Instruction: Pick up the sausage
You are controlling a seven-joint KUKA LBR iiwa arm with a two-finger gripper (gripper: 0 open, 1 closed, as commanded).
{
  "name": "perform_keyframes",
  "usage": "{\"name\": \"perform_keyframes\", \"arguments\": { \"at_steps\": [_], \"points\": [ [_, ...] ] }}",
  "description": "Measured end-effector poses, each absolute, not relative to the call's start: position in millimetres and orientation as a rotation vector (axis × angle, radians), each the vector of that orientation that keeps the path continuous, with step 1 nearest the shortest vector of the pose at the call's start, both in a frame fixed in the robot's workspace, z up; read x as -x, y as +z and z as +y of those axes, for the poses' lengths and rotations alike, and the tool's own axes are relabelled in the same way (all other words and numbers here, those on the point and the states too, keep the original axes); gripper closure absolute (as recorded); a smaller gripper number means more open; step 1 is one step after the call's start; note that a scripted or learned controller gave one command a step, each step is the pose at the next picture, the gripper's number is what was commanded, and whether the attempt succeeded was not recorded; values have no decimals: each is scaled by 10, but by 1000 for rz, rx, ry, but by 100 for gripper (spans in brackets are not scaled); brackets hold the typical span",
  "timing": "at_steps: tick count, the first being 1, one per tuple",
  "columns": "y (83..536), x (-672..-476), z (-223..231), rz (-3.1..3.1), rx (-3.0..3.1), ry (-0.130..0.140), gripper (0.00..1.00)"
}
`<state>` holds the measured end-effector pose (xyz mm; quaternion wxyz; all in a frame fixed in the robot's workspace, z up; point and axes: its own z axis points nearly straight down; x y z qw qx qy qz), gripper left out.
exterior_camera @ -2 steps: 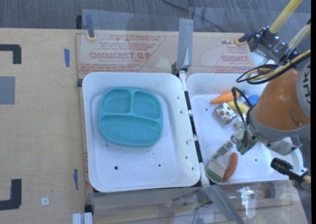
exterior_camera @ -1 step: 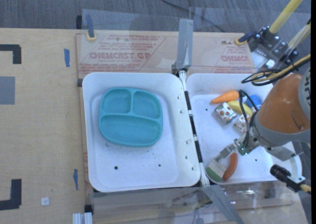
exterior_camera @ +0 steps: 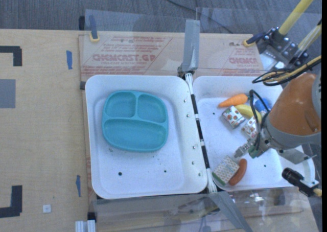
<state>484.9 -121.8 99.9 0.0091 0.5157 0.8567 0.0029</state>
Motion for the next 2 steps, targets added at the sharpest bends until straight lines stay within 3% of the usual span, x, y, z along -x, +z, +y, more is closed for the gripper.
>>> {"name": "perform_keyframes", "arguments": {
  "at_steps": [1,2],
  "points": [
    [2061,-4803,-645,2682,-1633,1,100],
    [2061,-4803,-642,2683,-1632,1,0]
  ]
}}
